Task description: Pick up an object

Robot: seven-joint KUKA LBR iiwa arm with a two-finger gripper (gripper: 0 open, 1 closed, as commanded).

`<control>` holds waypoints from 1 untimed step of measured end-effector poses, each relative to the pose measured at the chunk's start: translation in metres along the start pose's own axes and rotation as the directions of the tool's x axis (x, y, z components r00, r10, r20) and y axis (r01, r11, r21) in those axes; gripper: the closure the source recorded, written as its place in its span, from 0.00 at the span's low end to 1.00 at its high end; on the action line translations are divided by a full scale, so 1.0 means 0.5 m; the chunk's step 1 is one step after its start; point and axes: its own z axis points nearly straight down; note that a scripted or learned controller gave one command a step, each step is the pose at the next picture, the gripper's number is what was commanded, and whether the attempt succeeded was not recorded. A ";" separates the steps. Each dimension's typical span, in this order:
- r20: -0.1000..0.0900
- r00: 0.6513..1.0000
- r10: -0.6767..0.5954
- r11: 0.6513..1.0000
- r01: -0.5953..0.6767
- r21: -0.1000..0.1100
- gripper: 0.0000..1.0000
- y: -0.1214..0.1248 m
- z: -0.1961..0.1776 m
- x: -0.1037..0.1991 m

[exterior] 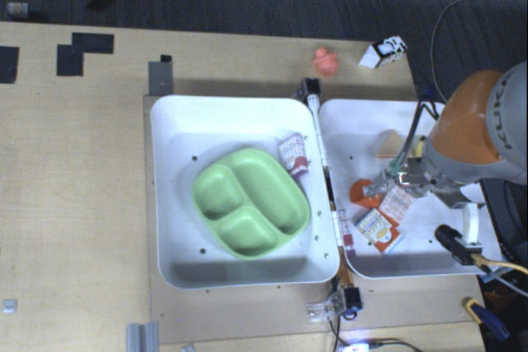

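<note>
two white bins sit side by side on the bench, and we take the right bin [355, 121] as our landmark. inside it, toward its front and its left wall, we see a small heap of flat packets: an orange packet [379, 227] with a white label, its long axis running slantwise from the bin's middle toward the front edge, and an orange-red piece [360, 191] just behind it. a pale tan item [390, 147] lies further back in the same bin. the gripper [398, 180] hangs over the bin's middle, just behind and to the right of the heap, close above a white-labelled packet [397, 202]. whether it is parted or closed, we cannot tell. we judge the packets lie forward and leftward of the gripper, so the coming move needs a short shift that way before descending. left of our landmark, the other bin [169, 128] holds a green divided plate [250, 200] and a small wrapper [293, 154]
</note>
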 end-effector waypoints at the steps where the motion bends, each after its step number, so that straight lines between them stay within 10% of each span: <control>1: 0.003 1.000 -0.001 1.000 0.001 -0.008 1.00 0.005 -0.024 -0.001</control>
